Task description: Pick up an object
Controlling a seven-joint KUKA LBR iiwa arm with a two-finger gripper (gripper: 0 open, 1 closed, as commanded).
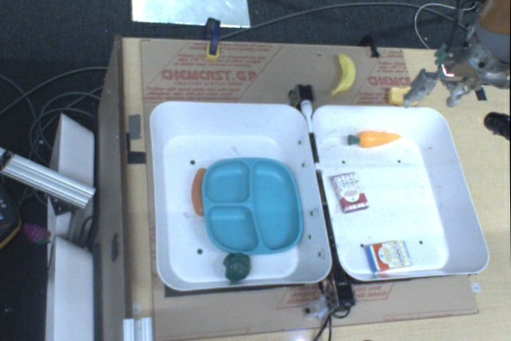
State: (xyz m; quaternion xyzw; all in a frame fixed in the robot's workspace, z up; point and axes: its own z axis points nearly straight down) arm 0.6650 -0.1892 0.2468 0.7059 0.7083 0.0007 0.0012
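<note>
Gripper (435,85) hangs wide-jawed outside the right bin (463,196), above the carrot (374,139), probably light, stiff and smooth, best pinched across its thick orange middle

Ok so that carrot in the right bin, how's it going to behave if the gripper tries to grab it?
The carrot looks like a rigid plastic toy, so probably stiff and light. Its rounded, tapered body lies on its side on the right bin floor, so it may roll or squirt out of a pinch, especially near the narrow tip.
</note>
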